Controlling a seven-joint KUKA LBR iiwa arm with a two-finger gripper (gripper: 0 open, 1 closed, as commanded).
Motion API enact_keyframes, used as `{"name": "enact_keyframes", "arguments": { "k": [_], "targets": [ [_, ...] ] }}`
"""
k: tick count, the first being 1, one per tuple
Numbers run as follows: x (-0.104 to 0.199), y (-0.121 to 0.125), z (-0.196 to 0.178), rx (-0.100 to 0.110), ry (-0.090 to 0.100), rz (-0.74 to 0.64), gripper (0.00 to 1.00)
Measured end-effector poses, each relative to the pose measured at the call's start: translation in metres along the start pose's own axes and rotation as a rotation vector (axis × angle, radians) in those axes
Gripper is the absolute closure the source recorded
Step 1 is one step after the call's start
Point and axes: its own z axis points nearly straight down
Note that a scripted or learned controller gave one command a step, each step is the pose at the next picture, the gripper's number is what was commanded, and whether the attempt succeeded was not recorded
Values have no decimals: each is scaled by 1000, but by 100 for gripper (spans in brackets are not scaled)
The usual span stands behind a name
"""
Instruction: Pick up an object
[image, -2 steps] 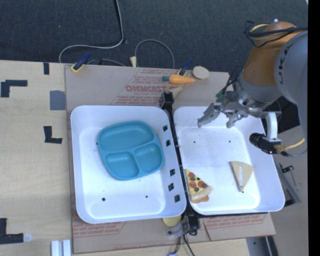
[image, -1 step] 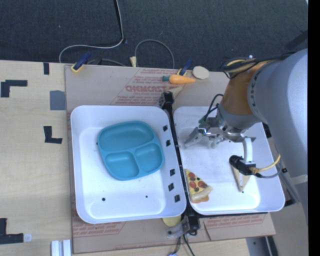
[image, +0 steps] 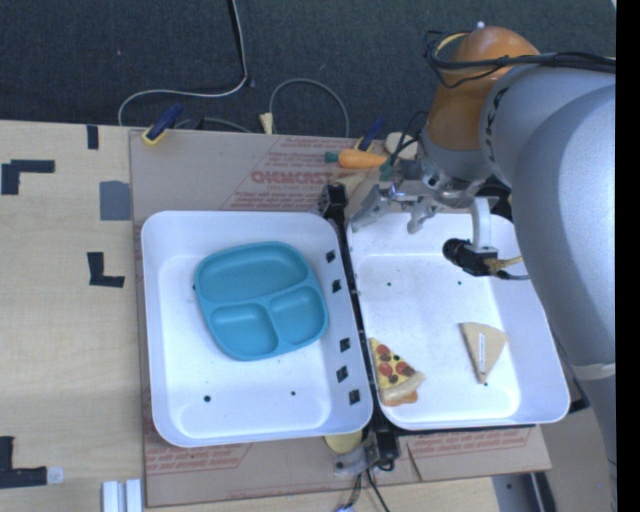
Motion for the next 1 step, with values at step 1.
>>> {"name": "enact_keyframes", "arguments": {
  "k": [1],
  "targets": [
    [46,-61,5,14,2,3,0]
  ]
}}
